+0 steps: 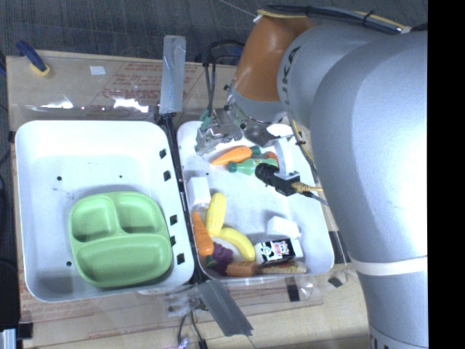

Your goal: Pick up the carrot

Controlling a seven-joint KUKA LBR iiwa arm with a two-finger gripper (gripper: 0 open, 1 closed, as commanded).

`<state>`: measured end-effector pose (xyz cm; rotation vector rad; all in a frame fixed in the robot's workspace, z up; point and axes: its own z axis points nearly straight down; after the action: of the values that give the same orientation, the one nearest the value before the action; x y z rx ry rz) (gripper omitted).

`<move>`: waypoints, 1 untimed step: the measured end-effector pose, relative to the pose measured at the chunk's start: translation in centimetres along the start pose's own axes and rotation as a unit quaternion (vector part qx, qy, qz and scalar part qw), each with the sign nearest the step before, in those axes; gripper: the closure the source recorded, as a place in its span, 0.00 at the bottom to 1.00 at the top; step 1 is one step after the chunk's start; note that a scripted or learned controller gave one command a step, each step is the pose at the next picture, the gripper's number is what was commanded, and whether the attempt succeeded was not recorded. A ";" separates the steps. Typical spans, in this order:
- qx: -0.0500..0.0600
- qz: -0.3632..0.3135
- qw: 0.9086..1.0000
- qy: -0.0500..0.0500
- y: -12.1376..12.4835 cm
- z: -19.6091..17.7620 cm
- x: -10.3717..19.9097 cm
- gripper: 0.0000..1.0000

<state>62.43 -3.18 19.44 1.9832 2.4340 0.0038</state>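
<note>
Camera view from above the bench puts the metal two-finger end effector [216, 131] in the upper part of the right-hand shallow white bin [320, 227], just left of frame centre, under the arm's orange band [265, 57]. Whether the end effector is open or closed cannot be told; its tips are hard to make out against the white bin. The orange carrot with a green top [232, 154] lies on the bin floor just below and right of the end effector, tilted slightly, close to it, though contact cannot be judged. A dark green vegetable-shaped piece [245, 167] lies just beneath the carrot, and a black cable fitting with a brass end [285, 181] hangs off the wrist to their right.

Lower in the same bin, along its left wall, sit a small white block [199, 189], a yellow corn cob [216, 212], a second, longer orange carrot-like piece [201, 234], a yellow banana [238, 241], a purple item [221, 254] and a brown sausage-shaped piece [241, 269]. A white carton with black cow patches [276, 250] lies near the bin's lower right, with a white block [284, 226] above it.

The left-hand white bin [43, 158] holds a light green divided plastic plate [120, 238] in its lower half. The large grey arm body [370, 166] covers the right side of the frame. A blue and yellow clip [33, 58] lies on the wooden bench [109, 78] at upper left.
</note>
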 end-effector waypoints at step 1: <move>0.004 0.089 0.996 0.001 -3.5 -2.0 2.8 1.00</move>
<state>58.39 -1.15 21.46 2.1955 2.2535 -0.0055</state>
